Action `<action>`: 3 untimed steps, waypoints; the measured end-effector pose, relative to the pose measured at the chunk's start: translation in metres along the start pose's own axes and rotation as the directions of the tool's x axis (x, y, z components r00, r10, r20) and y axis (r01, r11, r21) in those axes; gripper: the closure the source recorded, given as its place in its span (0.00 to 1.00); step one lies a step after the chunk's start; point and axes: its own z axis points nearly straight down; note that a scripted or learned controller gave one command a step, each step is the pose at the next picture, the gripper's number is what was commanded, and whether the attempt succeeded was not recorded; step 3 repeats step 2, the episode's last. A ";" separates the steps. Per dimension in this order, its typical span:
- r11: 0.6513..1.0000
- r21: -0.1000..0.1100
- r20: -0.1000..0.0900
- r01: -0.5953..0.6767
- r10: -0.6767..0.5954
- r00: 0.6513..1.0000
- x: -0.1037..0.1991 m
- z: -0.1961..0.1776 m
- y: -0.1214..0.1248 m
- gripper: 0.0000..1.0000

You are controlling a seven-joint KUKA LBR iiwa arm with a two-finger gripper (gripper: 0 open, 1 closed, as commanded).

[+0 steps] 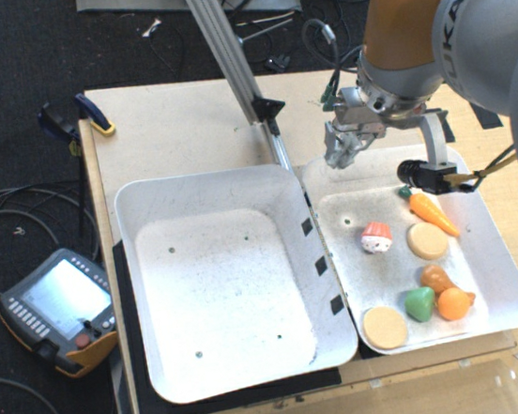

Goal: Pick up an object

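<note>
Both white bins are sitting side by side mid-frame; the left bin (217,283) is offering bare floor. The gripper (341,150) is hovering at the right bin's (491,246) upper-left rim, finger spread impossible to tell, nothing visibly held, well apart from the toy carrot (432,213) and cupcake (377,237).

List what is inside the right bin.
In the right bin: a carrot, a pink and white toy, two tan discs, a green piece and two orange pieces. Nothing visibly covers them.

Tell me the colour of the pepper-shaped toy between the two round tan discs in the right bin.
Green, clearest in the camera view.
</note>
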 end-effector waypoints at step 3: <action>1.000 0.000 0.001 -0.001 0.001 1.000 0.104 0.003 -0.024 1.00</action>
